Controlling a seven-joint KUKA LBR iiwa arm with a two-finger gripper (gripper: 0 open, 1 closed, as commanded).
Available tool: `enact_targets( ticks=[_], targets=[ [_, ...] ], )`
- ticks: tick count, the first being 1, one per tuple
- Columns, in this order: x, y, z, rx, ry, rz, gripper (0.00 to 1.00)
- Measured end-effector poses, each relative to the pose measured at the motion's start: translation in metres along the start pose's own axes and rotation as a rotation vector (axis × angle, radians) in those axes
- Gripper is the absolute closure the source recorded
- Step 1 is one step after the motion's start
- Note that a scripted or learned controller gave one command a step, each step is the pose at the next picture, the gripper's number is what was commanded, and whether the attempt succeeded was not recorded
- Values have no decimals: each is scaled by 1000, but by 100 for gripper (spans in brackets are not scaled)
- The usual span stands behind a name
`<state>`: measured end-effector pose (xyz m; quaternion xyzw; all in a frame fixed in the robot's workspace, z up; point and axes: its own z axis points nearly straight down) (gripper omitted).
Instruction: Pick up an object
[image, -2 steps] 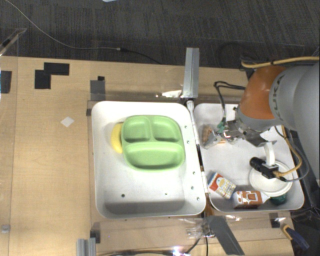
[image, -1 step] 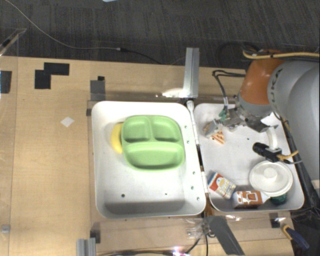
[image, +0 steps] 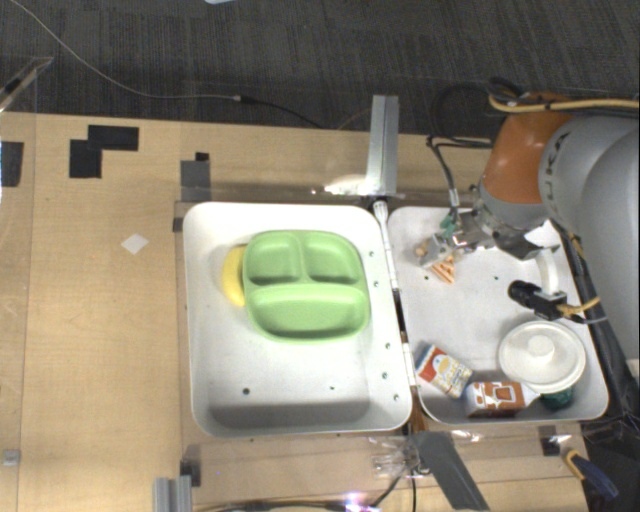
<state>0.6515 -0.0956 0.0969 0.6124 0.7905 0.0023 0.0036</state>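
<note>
The fingers (image: 441, 247) sit low in the right white plastic bin (image: 596, 405), their opening impossible to judge; a small orange-and-white packet (image: 444, 270) lies just below them. The round white bowl (image: 541, 353) rests well apart toward the near right.

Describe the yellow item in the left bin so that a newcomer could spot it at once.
Start at the left bin, which holds a green divided tray. The yellow object peeks out from under that tray's left edge, the only yellow thing in either bin.

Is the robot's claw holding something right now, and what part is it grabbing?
It cannot be told. The gripper is low in the right bin, beside a small orange object, but nothing clearly sits in it.
</note>
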Motion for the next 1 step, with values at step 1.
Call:
enact_targets(
  ticks=[1],
  targets=[
    [75, -44, -87, 7, 3, 35, 100]
  ],
)
